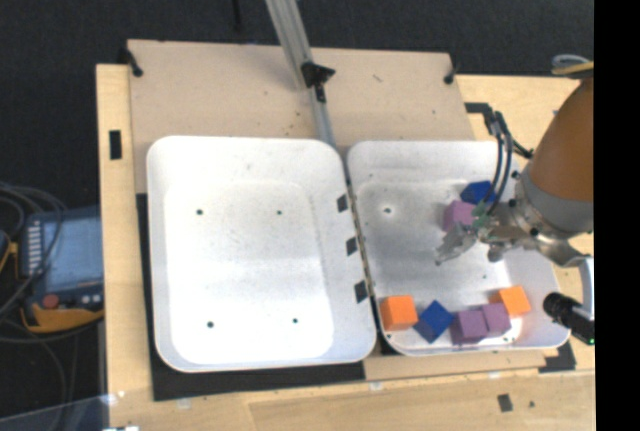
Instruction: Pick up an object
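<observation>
Along the near rim of the right bin [420, 164] lie an orange block [399, 311], a blue block [435, 320], two purple blocks [479, 324] side by side and a second orange block [515, 299]. Farther in, the gripper [456, 244] hangs over the bin floor, fingers spread with nothing between them; a purple block [459, 214] sits just beyond it, a blue one [478, 191] behind that. The left bin [170, 169] lies alongside
</observation>
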### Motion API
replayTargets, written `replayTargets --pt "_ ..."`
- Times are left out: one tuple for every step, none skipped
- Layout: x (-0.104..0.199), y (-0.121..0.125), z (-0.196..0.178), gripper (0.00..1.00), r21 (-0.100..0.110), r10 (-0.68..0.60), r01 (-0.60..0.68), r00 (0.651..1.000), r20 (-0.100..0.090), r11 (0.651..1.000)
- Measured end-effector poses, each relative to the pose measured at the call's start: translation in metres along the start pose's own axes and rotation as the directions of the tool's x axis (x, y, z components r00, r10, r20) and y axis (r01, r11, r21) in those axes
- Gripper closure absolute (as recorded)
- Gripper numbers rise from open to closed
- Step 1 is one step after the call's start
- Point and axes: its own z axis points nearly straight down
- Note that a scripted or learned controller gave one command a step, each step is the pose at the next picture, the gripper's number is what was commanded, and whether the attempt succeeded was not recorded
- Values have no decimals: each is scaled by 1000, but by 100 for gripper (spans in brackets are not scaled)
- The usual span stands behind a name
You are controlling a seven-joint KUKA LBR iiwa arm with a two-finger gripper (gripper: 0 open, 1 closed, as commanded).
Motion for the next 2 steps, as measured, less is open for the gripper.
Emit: replayTargets --pt "0 0 0 0 -1 5 -5 1000 1 1000" --pt "-6 -1 43 0 5 4 -4 1000 1 1000"
